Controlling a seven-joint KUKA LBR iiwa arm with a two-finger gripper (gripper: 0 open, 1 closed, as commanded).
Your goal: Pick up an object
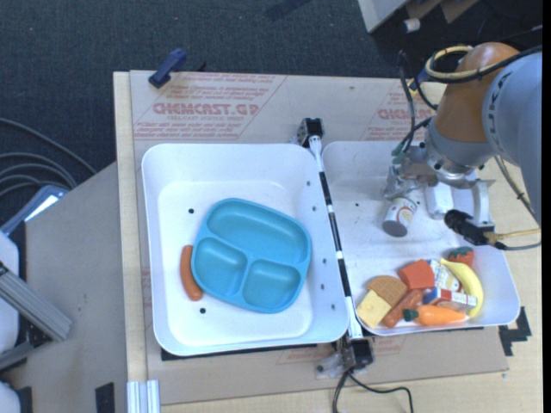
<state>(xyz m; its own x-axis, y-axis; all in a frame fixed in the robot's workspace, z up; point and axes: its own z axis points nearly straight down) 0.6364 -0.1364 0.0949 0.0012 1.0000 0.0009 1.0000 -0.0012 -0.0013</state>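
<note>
where tool (405, 189) hangs, small cylindrical can (398, 218) lies tilted below.

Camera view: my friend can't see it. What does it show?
A grey robot arm's claw hangs over a small can in the right bin, near a toy food pile. The left bin holds a blue tray and a hot dog.

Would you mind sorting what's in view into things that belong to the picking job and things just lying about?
Job:
- gripper, over the right bin
- small can beneath it
- toy food pile in that bin's near corner

Lying about:
- blue tray in the left bin
- sausage beside the tray
- blue clip on the bench
</note>
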